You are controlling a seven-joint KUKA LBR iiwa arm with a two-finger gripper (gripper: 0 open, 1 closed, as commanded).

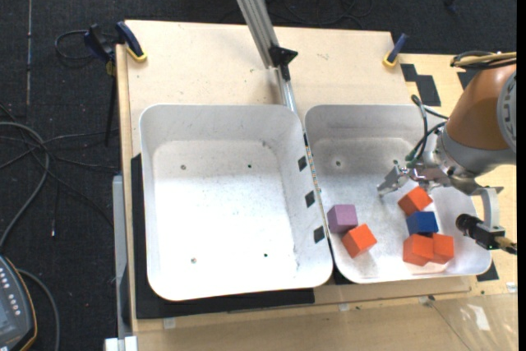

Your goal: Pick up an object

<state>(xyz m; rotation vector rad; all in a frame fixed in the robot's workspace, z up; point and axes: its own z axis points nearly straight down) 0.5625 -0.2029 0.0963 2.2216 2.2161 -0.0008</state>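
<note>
Both bins are white, the left bin [222,201] and the right bin [362,136] alike faintly speckled with dark dots, and black marks run down the walls where they meet; the bench [205,62] beneath is pale tan, with blue-and-yellow clamps [131,43] at its far corners. In the right bin lie a purple cube [343,217], an orange cube [359,240] beside it, another orange cube [416,200], a blue cube [422,222] and orange blocks [427,249] near the bench's front right corner. The arm [485,123] is grey with an orange band, its pincer [397,178] silvery grey.
</note>
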